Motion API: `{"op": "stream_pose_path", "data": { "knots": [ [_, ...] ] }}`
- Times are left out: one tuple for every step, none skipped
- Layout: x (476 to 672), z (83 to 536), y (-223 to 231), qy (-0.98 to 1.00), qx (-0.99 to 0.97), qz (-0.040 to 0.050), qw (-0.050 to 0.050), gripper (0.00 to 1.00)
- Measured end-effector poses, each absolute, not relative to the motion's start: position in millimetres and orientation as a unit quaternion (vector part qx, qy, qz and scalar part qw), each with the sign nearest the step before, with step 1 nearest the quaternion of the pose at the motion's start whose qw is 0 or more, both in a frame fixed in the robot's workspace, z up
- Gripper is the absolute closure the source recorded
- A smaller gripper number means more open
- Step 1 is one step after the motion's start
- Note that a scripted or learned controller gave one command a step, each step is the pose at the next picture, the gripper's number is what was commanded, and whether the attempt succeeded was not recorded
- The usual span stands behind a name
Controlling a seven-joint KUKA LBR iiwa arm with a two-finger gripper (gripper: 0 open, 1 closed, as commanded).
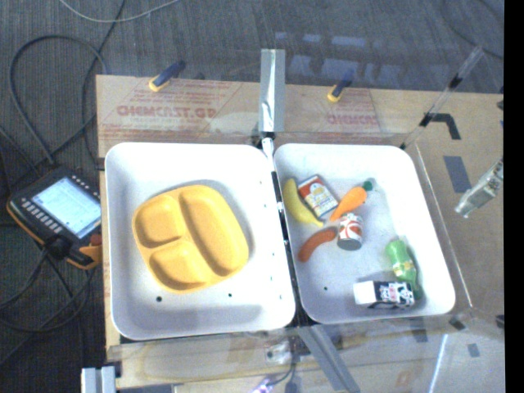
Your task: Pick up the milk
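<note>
**Milk lying in the right bin, near corner**

Milk down on its side in the right bin, low in the near right corner; cow-patch carton, white end pointing left; just below the green bottle, looks to be touching it at the right end. Further up the same bin: can, sausage, carrot, red box, banana, all apart from the milk. Left bin with a yellow divided plate. Gripper just a pale blurry shape off at the right edge, outside the bins, well apart from the milk; can't tell if open or closed; nothing visibly held.
</note>
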State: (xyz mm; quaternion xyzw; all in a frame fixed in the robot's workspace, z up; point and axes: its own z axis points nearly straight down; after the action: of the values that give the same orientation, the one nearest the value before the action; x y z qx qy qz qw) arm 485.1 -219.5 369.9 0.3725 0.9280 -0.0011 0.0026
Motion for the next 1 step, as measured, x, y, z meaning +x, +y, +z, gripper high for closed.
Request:
{"op": "stream_pose_path", "data": {
  "knots": [
    [485.1,265.0,-139.3,0.949,0.314,0.0002,0.001,1.0]
  ]
}}
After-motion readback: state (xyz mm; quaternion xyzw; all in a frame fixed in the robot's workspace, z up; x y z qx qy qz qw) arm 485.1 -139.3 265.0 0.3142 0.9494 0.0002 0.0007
